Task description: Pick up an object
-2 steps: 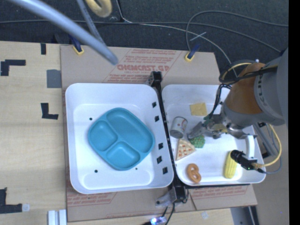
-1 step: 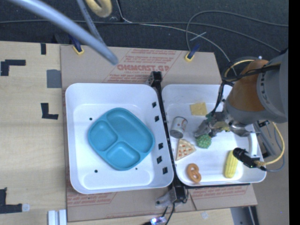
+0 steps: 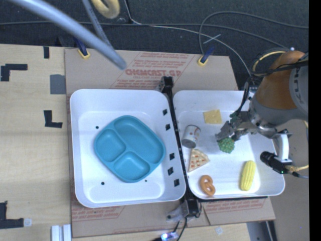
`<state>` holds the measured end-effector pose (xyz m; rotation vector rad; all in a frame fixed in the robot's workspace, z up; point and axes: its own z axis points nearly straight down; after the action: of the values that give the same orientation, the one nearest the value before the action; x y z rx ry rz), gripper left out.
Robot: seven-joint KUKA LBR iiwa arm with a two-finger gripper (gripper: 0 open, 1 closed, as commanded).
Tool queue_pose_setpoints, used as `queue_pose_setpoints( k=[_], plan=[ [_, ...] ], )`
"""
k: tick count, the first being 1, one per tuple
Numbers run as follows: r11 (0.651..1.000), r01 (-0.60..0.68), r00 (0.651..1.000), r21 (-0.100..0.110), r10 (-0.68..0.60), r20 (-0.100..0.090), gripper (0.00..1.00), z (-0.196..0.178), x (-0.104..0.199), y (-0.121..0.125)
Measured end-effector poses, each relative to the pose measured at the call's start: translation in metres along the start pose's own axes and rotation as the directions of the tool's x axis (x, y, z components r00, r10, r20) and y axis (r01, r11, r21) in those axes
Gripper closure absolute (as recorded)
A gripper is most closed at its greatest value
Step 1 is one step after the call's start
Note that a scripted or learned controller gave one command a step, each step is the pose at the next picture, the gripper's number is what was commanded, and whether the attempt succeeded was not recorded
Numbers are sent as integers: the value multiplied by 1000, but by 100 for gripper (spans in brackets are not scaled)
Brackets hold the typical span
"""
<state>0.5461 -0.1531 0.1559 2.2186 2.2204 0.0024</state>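
Where the bench carries its two shallow white bins, we see the left bin point(image 3: 80, 134) holding a blue divided plate point(image 3: 129, 147), which lies flat near the middle of that bin. A black divider strip point(image 3: 173, 134) runs between the two bins.

In the right bin point(image 3: 266, 185), we find a small metal can point(image 3: 190, 136) lying tilted close to the left wall. Just below it lies a pizza slice point(image 3: 197, 159), and below that again, near the front wall, a pretzel point(image 3: 206, 185). Above and to the right of the can, a yellow cheese square point(image 3: 212, 116) lies flat and well apart from the others.

Further right, a green broccoli piece point(image 3: 227, 145) sits about mid-bin, and the gripper point(image 3: 226, 134) is directly over it, its dark fingers touching or just above the green top. We cannot tell whether the fingers are spread or closed, nor whether the broccoli is between them.

To the lower right, a corn cob point(image 3: 247, 175) lies upright along the bin floor, apart from the broccoli. The grey arm point(image 3: 281, 92) with its orange band enters from the right.
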Motion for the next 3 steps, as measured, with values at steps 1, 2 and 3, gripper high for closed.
queue_pose_setpoints(
  k=[1, 2, 3],
  plan=[
    [1000, -1, 1000, -1, 1, 1, 100, -46, -7, -4],
    [1000, 1, 1000, -2, -1, 1, 100, -100, -7, -2],
    [1000, 4, 1000, 4, -4, -1, 100, -97, 42, -4]
  ],
)
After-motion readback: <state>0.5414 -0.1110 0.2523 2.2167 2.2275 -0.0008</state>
